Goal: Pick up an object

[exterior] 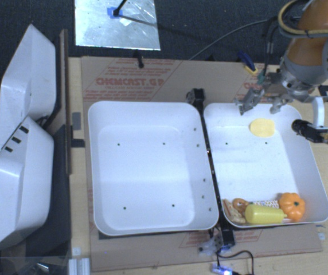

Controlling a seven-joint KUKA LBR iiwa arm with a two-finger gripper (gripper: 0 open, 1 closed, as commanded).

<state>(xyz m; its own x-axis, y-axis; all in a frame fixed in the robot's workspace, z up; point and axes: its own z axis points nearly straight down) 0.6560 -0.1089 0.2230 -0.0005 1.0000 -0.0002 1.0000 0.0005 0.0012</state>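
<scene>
A desk [152, 76] covered in printed cardboard carried two shallow white bins side by side, the left bin [147, 110] and the right bin [316, 176]. The grey-and-orange arm [313, 33] reached in from the right, its hand [262, 103] poised over the far edge of the right bin with its two fingers apart and nothing between them.

Just beside the hand, toward the near side, a flat pale yellow disc [262, 128] lay alone on the bin floor, the likeliest target. It looked light and thin, possibly a toy food slice; lying so low, it would probably be hard to pinch from above, and a grip across its rim seemed the best chance.

Well apart from it, crowded in the near corner of the same bin, were a yellow lemon-shaped piece [264, 213], a small orange pumpkin [292, 205] and a pretzel-like item [237, 207]. All appeared to be light, rigid plastic with smooth, rounded and likely slippery surfaces; the lemon's narrower middle looked the surest hold, though the bin wall left little room.
</scene>
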